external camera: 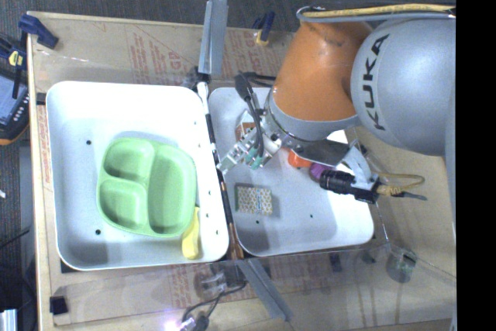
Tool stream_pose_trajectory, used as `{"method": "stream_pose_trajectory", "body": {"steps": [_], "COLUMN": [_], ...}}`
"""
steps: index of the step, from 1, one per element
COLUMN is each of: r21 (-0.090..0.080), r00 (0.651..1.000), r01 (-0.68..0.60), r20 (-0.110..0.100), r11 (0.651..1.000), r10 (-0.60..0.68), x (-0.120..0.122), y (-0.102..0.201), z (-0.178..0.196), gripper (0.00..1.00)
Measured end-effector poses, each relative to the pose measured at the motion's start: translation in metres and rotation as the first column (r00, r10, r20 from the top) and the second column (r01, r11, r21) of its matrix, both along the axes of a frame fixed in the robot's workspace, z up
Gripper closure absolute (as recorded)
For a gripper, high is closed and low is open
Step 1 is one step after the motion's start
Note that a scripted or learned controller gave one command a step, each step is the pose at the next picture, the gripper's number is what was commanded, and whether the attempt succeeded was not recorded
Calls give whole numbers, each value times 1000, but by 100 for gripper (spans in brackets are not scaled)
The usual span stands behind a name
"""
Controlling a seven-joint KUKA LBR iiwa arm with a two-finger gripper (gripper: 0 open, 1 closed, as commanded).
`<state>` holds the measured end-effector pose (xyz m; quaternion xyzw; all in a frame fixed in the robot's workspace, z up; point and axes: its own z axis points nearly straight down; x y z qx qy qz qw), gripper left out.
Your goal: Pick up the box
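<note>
Judging by its flat, patterned look, you should treat the small box (253, 199) lying on the right bin's (353, 232) floor as light, stiff and slide-prone, gripping across its short sides; how the gripper (246, 152) stands is unclear.

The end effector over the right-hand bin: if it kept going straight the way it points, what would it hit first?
Probably the right bin's white floor, near its left wall; the end effector seems to point down there. Depth is unclear.
</note>
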<state>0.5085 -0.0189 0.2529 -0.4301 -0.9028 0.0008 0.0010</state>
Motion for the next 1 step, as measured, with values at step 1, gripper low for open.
{"method": "stream_pose_trajectory", "body": {"steps": [1], "r21": [0], "r00": [952], "r01": [305], "r20": [4], "r11": [952], "r10": [-305], "x": [-31], "y": [-13], "z": [34], "gripper": [100]}}
